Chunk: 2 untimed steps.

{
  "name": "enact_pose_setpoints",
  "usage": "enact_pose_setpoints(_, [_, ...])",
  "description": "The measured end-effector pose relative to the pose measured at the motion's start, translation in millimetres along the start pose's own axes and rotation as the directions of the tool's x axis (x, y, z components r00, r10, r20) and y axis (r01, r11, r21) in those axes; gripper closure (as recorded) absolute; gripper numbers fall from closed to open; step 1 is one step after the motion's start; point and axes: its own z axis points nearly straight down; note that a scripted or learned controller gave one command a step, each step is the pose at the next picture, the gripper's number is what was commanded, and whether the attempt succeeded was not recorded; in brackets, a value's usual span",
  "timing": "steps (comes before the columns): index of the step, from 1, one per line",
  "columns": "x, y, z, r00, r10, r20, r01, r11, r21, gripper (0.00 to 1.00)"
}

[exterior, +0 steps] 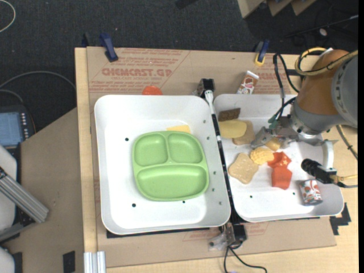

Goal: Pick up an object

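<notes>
A green divided plate [169,165] is seen in the left bin [114,129], while food pieces [250,152] are scattered in the right bin [273,209], above which the gripper [272,134] is lowered, its jaw state indiscernible.

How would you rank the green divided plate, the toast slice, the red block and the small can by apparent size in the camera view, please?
Largest to smallest:
1. green divided plate
2. toast slice
3. red block and small can, which look too alike to separate.
</notes>
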Motion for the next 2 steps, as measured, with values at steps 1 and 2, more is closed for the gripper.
enact_pose_setpoints(1, [-1.2, 1.4, -11.9, 1.000, 0.002, 0.002, -0.002, 1.000, -0.005, 1.00])
enact_pose_setpoints(2, [-1.2, 1.2, -11.3, 1.000, 0.002, 0.002, -0.002, 1.000, -0.005, 0.00])
